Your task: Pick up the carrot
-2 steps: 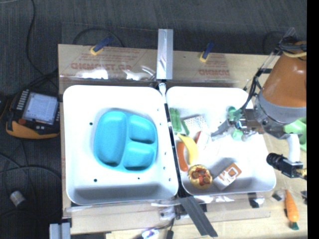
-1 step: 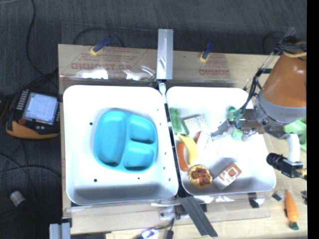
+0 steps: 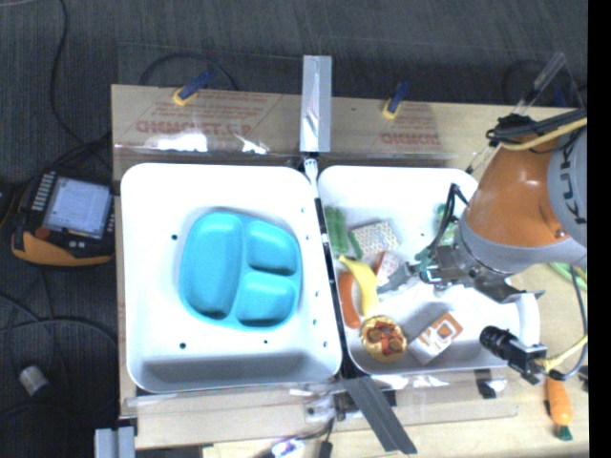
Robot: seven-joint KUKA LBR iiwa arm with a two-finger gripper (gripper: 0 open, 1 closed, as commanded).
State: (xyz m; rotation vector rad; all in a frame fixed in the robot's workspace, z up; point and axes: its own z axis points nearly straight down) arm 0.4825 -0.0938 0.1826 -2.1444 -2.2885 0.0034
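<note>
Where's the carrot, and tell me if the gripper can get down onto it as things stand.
Probably yes, but awkwardly. The carrot lies by the right bin's left wall, its top uncovered, with the banana pressed alongside. The gripper sits nearby.

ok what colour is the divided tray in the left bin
Light blue; the divided tray shows plainly in the camera view, against the white left bin.

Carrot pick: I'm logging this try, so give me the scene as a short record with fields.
carrot: right bin, along its left wall, beside the banana
right bin: also holds a round red-yellow item and a small orange-white box
left bin: blue divided tray
gripper: over the right bin, apart from the carrot
grasp: not yet made
</note>
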